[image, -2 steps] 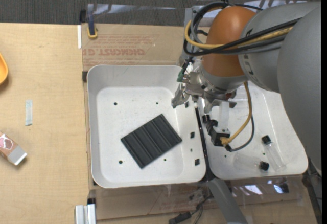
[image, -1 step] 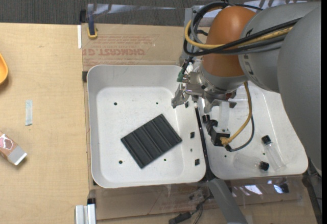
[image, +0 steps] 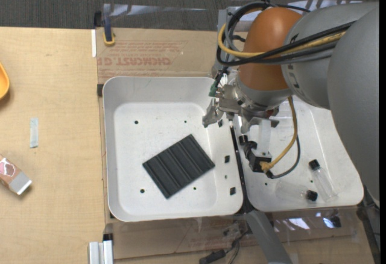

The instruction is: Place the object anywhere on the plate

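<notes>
A dark grey ribbed rectangular plate (image: 178, 166) lies flat and turned at an angle in the lower middle of the left white bin (image: 110, 136). My gripper (image: 218, 113) hangs over that bin's right edge, up and to the right of the plate and apart from it, under the orange wrist band (image: 268, 46). I see nothing held in it. In the right bin (image: 345, 157) lies a clear plastic object (image: 319, 183) with black end pieces, near the bin's lower right corner. The arm hides much of that bin's upper part.
Yellow and black cables (image: 283, 157) loop down from the wrist over the right bin's left side. Cardboard (image: 151, 55) lies behind the left bin. On the wooden bench at the left are a grey strip (image: 34, 133), a small packet (image: 13, 175) and an orange item (image: 3, 83).
</notes>
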`<state>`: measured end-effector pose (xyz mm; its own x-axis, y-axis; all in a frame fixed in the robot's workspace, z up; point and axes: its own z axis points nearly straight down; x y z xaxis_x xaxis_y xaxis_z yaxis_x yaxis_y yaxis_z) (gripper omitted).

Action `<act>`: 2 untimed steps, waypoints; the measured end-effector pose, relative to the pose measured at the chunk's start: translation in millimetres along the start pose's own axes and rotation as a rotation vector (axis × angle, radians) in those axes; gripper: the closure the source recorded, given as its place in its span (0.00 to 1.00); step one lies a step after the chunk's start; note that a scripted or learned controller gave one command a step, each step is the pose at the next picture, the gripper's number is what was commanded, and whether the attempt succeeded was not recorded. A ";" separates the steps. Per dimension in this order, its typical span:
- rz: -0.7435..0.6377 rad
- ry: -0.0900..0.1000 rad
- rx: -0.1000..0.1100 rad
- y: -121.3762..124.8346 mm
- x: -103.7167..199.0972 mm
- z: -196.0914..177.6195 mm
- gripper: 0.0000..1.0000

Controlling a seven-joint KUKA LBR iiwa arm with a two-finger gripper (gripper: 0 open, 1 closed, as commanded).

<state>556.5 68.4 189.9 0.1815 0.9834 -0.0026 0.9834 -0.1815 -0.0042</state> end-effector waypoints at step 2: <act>0.000 0.000 0.000 0.0 0.0 0.0 0.00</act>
<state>556.5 68.4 189.9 0.1815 0.9834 -0.0026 0.9834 -0.1815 -0.0042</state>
